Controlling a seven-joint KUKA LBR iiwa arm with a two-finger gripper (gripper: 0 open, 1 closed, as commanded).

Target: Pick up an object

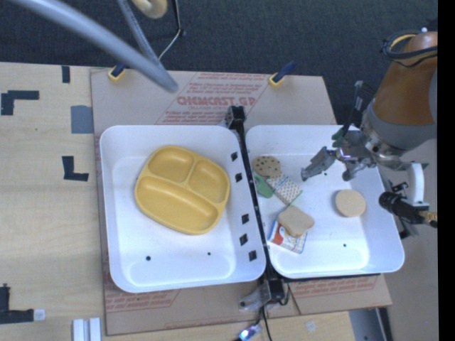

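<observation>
Right-hand shallow white plastic bin [370, 258], holding the candidate objects: a round pale tan disc [350, 203] lies alone toward the bin's right side; a speckled round cookie-like piece [267, 165] sits near the divider at the bin's left, with a small green item [264, 186] and a patterned whitish square piece [287, 189] just below it; further down, a tan bread-like slice [296, 221] rests on a flat white-and-red packet [287, 238]. The dark two-finger tool [314, 168] hangs over the bin's upper middle, pointing left, between the cookie-like piece and the disc and apart from both; nothing shows between its fingers, and whether they stand apart or together cannot be told. The grey arm with its orange band [402, 94] enters from the right. In the left-hand white bin [117, 261] lies a yellow plastic compartment plate [183, 188], slightly tilted in plan. Both bins rest on a brown cardboard sheet [206, 98] with red lettering, laid on the light wooden counter [43, 212]. A blurred grey rod [85, 27] crosses the upper left.
</observation>
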